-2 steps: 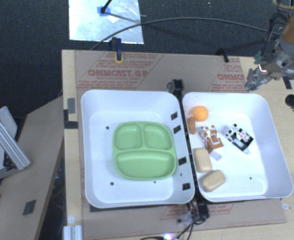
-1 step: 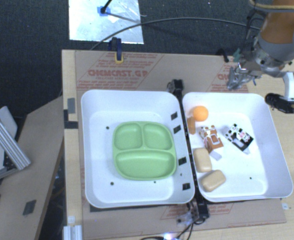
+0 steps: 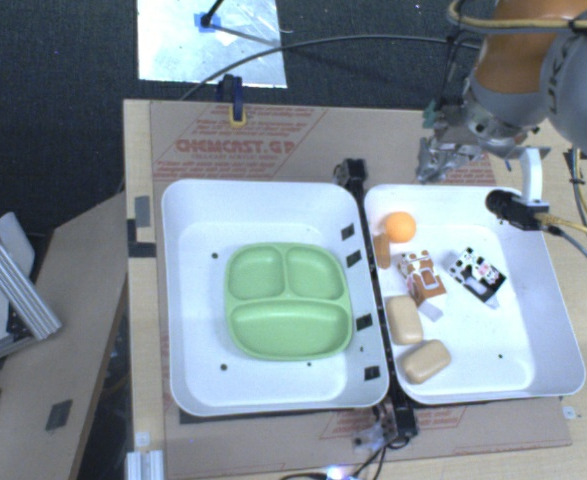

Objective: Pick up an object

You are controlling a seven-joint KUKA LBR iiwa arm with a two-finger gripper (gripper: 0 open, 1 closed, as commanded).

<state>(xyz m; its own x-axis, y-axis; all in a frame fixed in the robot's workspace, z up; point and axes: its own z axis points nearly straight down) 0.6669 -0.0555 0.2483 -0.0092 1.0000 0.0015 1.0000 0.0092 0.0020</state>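
Nearest to where I stand, two tan bread-like lumps lie at the near end of the right bin [image 3: 543,363], one bun [image 3: 424,360] close to the front wall and another bun [image 3: 404,319] just behind it, hard against the divider between the bins. Farther back from the buns sit a small brown-and-white toy [image 3: 422,274], a black-and-white block [image 3: 476,274] off to its right, and an orange ball [image 3: 400,227] near the bin's far wall with an orange stick [image 3: 382,249] just beside it. Next door, the left bin [image 3: 188,268] carries a green tray [image 3: 289,300]. Up past the far wall of the right bin hangs the gripper [image 3: 451,160], above the bench rather than over any item, and I cannot tell how it is set. Nothing is picked yet, so I'd judge the reach has barely begun. The black-and-white block looks the safest target, standing apart from its neighbours; the arm should come down squarely over it, straddle its narrow sides, and avoid the crowded strip by the divider where a bump could scatter things
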